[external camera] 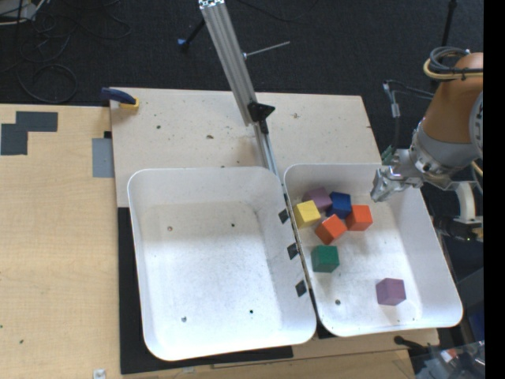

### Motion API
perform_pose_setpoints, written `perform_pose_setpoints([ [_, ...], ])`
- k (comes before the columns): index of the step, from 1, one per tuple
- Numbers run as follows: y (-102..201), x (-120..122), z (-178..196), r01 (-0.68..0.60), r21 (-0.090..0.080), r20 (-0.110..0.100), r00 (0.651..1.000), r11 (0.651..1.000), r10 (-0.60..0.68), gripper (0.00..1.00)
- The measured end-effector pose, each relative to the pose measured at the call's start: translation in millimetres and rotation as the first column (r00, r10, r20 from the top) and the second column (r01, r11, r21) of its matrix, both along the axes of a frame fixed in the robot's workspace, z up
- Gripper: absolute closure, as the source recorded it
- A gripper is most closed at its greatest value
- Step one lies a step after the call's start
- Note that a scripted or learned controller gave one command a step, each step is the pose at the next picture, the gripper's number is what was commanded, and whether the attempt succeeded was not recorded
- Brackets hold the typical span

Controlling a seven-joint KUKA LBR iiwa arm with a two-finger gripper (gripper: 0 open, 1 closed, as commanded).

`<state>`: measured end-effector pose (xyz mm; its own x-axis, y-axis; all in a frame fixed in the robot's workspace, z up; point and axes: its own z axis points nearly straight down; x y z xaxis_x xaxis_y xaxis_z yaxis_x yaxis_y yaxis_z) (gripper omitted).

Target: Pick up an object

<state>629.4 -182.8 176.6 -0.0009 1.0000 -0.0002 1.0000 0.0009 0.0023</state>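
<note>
While the pale wooden surface [47,235] lies bare at left, the left bin [158,212] offers open room. Nearest in the right bin [426,290] sits a lone purple cube [390,291], then a green cube [324,258], then clustered blocks [335,212]. Beyond, the gripper [384,186] hovers at the far rim, grasp impossible to tell.

One fixed camera above the bench [316,117] looks slantwise down on both bins [158,188]
</note>
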Motion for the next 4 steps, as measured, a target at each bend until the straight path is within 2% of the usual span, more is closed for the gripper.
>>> perform_pose_setpoints([
  [1,4,8,60,-0.001,-0.001,0.002,1.0,1.0,0.001,1.0],
  [2,2,8,86,-0.002,0.0,-0.001,1.0,1.0,0.002,1.0],
  [4,102,27,68,-0.003,0.002,-0.003,1.0,1.0,0.003,1.0],
])
